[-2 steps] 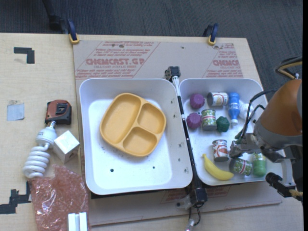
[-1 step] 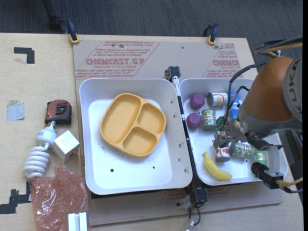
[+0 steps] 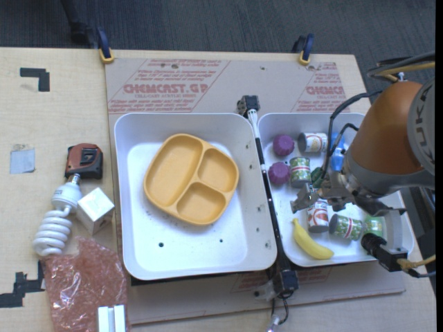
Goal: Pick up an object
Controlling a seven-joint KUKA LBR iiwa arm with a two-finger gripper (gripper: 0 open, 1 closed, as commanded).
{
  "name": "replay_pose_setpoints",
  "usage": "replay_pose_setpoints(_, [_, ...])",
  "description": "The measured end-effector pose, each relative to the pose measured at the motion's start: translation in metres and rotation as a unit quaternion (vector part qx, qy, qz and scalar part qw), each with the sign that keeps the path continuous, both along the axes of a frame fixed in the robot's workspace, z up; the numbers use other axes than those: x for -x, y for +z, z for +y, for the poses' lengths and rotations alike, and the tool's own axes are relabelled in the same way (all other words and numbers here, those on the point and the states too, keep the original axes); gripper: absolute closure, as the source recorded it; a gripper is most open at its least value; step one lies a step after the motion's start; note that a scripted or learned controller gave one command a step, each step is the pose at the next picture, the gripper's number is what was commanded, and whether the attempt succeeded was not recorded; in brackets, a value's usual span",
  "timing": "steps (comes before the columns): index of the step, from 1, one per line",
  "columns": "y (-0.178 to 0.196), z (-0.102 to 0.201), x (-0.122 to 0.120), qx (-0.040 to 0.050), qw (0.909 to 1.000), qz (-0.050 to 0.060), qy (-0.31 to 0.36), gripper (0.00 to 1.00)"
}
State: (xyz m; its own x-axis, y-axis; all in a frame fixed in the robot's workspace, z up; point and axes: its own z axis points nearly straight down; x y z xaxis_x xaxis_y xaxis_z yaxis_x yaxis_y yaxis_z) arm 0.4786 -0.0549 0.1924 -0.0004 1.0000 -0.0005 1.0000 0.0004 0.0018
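The right bin [image 3: 273,124] holds two purple balls [image 3: 282,144] [image 3: 278,173], a white-label can [image 3: 315,142], a green-label can [image 3: 300,169], a red-and-white can [image 3: 319,218], a green can lying on its side [image 3: 348,226] and a banana [image 3: 309,241]. My gripper [image 3: 309,200] hangs low over the middle of this bin, just above the red-and-white can and beside the green-label can. The arm's orange band [image 3: 387,137] covers the bin's right part. Nothing is seen lifted.
The left bin [image 3: 124,206] holds a yellow divided plate [image 3: 192,178]. Left of the bins lie a tape measure [image 3: 84,161], a spiral light bulb [image 3: 57,216], a white cube [image 3: 95,207] and a reddish plastic bag [image 3: 86,282]. Clamps [image 3: 104,47] [image 3: 304,47] grip the board's far edge.
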Motion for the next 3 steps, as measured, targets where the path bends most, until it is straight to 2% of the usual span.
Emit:
replay_pose_setpoints(1, [-0.092,-0.049,-0.038,0.0001,1.0000,0.001,-0.001,0.00])
replay_pose_setpoints(2, [-0.082,-0.049,-0.039,0.0000,1.0000,0.001,-0.001,1.00])
replay_pose_setpoints(3, [0.000,-0.005,-0.009,0.0001,1.0000,0.001,0.001,1.00])
